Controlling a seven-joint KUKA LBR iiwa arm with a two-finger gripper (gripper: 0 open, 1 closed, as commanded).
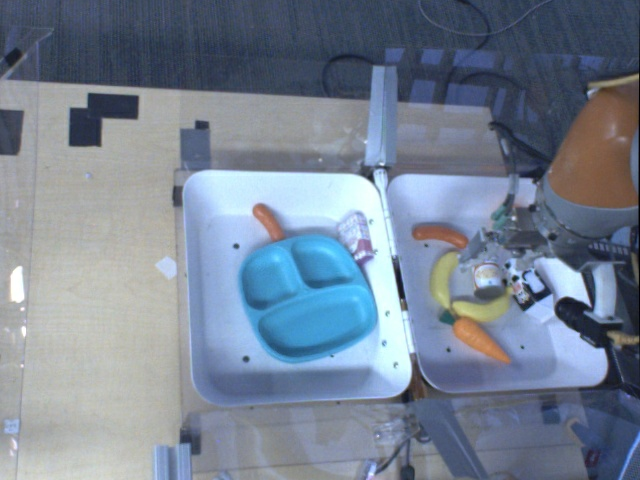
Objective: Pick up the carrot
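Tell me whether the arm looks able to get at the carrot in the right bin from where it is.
Probably yes. The carrot lies uncovered on the right bin floor, just below the banana, with the gripper poised close above and nothing over it.

This looks like a robotics lab. A pale wooden bench (90, 298) carries two white bins (200, 268) held by metal brackets (381, 118), black tape marks (100, 116) lie on it, and loose cables (470, 13) cross grey carpet (200, 28).

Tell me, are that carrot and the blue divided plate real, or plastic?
Carrot: probably toy plastic, given its even orange colour and smooth skin, with a small green stub at one end. Blue divided plate: likely moulded plastic, uniformly turquoise with rounded compartments and a soft matte sheen.
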